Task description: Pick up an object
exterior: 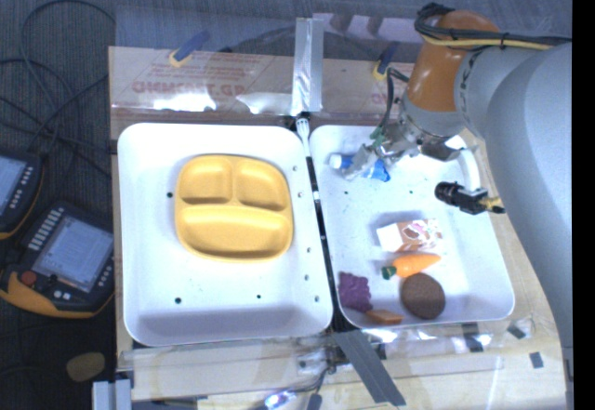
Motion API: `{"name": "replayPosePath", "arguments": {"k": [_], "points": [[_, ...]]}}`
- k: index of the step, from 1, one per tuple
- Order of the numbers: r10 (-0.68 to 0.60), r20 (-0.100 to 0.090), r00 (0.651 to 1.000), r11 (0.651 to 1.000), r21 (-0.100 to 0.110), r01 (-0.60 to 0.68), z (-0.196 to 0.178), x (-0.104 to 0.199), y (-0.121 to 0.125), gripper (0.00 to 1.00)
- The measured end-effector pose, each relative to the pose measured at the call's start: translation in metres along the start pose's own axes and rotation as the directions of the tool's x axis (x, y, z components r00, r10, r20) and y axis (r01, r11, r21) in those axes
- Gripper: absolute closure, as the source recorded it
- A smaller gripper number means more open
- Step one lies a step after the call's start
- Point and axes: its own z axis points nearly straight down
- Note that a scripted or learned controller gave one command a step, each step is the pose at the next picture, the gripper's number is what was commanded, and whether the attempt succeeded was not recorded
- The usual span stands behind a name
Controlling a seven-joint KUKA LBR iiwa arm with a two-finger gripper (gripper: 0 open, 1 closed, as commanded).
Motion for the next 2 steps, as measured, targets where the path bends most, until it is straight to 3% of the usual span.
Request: {"name": "replayPosePath", "arguments": {"k": [1,2], "points": [[-0.295,-0.008,0.955,0.955,0.003,0.296,-0.087,0.042,-0.060,1.00],[-0.157,-0.007,0.988,0.988,0.003,0.157,-0.136,0.025,-0.058,1.00]]}}
